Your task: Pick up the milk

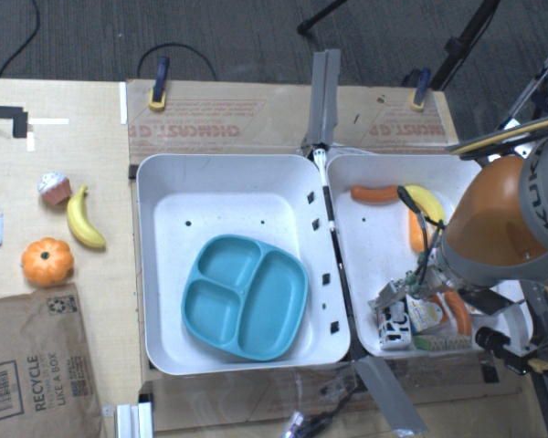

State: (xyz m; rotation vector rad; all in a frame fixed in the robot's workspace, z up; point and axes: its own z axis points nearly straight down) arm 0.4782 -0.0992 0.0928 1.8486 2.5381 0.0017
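Looked down on a pale wooden bench (36, 153) with dark carpet beyond its far edge, bearing two shallow white bins side by side. Reached in from the right with the grey arm, its orange band (493, 213) looming over the right bin (347, 245).

Hung the gripper (406, 292) low over the near part of that bin, in among a cluster of small items. Could not tell how wide the claw stood, nor whether it had hold of anything; too much hidden beneath the wrist.

Found the milk (395, 325), a small white carton with black markings, just on the near-left side of the claw, close to the bin's near wall. Appeared to run its long axis roughly near to far, slightly slanted; could not make out which end was the top. Lay touching or just beside a pale labelled pack (426, 314) on its right, with an orange-red piece (458, 310) farther right and something green (443, 342) nearer.

Held, toward the far wall of the same bin, a sausage (374, 193), a yellow banana (425, 203) and an orange carrot-like piece (416, 231).

Carried a blue divided plate (247, 297) in the left bin (164, 245).

Showed, well apart on the bench to the left, a second banana (84, 219), a small pumpkin (47, 261), a cupcake (54, 188) and a brown paper bag (32, 363).
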